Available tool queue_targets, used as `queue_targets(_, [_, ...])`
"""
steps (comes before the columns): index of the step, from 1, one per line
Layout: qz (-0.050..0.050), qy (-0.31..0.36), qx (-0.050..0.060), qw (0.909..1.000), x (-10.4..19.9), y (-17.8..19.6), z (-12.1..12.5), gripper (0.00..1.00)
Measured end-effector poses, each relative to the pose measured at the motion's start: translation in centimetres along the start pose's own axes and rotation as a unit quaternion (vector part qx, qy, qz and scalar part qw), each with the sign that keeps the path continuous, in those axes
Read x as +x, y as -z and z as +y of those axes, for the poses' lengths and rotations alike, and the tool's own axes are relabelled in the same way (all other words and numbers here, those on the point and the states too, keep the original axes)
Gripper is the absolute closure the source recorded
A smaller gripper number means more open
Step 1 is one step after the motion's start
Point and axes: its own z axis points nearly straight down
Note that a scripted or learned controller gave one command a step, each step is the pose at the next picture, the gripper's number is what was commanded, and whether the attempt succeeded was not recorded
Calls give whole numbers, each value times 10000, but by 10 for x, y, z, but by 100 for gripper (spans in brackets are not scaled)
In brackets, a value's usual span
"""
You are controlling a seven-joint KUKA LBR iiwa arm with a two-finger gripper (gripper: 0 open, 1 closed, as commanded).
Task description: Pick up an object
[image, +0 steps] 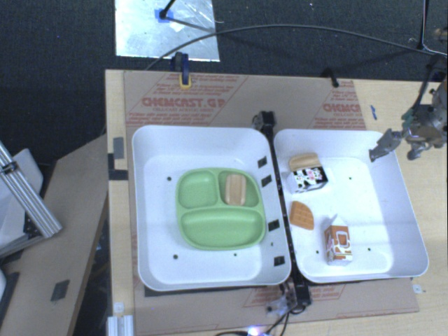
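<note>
The right bin (392,257) holds a tan bun (304,161), a black-and-white patterned box (310,179) just below it, a flat orange wafer (302,215) and an orange-and-white carton (338,243). In the left bin (150,187) lies a green divided plate (217,229) with a tan bread piece (235,188) in its upper right compartment. My gripper (397,148) hovers over the far right corner of the right bin, well to the right of the bun. It is open, and nothing sits between its fingers (382,147).
Both bins rest on a cardboard sheet (210,100) on the wooden bench. A black divider with clips (276,187) runs between the bins. A foil sheet (164,19) and a blue-yellow clamp (183,68) lie at the back. A cable arcs above.
</note>
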Motion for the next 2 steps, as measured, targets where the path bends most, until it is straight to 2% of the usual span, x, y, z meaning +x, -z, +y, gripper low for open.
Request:
queue_targets(1, [-12, 17, -57, 10000, 1, 7, 2, 0])
queue_targets(2, [-9, 6, -42, 10000, -2, -55, 3, 0])
